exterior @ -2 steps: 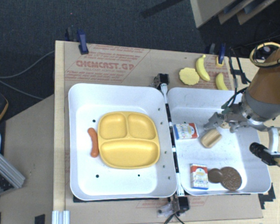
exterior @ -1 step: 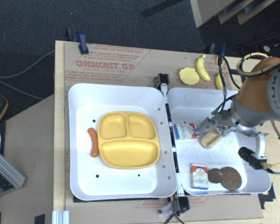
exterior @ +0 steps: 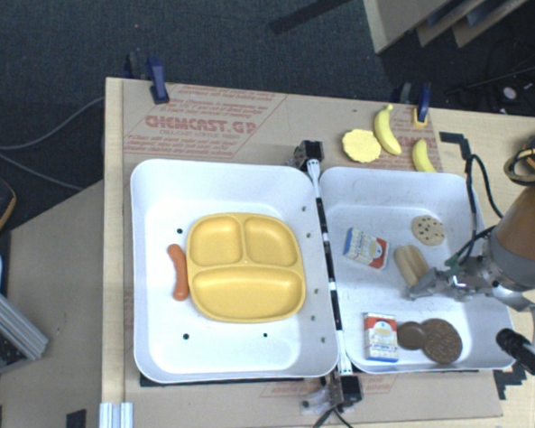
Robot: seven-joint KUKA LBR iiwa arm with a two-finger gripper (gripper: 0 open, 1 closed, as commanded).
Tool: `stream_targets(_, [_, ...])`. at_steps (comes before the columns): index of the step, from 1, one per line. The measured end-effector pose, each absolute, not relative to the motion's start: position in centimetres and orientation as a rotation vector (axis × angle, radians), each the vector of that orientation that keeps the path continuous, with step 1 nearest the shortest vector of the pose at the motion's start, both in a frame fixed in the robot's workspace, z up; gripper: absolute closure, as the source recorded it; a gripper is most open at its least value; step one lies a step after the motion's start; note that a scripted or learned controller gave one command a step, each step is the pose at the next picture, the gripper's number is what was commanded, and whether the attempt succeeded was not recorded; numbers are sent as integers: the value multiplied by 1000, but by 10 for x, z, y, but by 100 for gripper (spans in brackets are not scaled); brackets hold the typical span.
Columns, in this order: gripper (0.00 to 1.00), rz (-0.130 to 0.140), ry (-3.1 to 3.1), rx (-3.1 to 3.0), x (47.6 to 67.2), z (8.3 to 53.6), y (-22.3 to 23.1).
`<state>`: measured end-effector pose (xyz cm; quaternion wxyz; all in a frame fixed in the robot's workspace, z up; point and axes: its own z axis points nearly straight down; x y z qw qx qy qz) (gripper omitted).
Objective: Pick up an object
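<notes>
My gripper hangs low over the right bin, coming in from the right edge. Its tip is right beside, perhaps touching, a tan cylinder-shaped toy. In the same bin lie a white and blue carton, a chip cookie, a red and white box and two brown round cookies. Nothing is visibly lifted off the bin floor.
The left bin holds a yellow divided plate with an orange sausage beside it. Behind the right bin, on the bench, lie two bananas and a yellow disc. A black cable runs along the right side.
</notes>
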<state>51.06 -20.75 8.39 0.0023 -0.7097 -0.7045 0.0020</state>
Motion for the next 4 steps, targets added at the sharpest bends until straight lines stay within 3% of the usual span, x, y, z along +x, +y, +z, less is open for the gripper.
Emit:
stream_targets(1, [0,-4,-2230,-2219,559,85,-175])
stream_targets(2, [100,-2,-2225,-2223,557,95,-177])
stream_targets(3, [100,-5,-2233,-2217,621,84,-116])
stream_targets(4, [100,-10,-2233,-2216,604,191,-46])
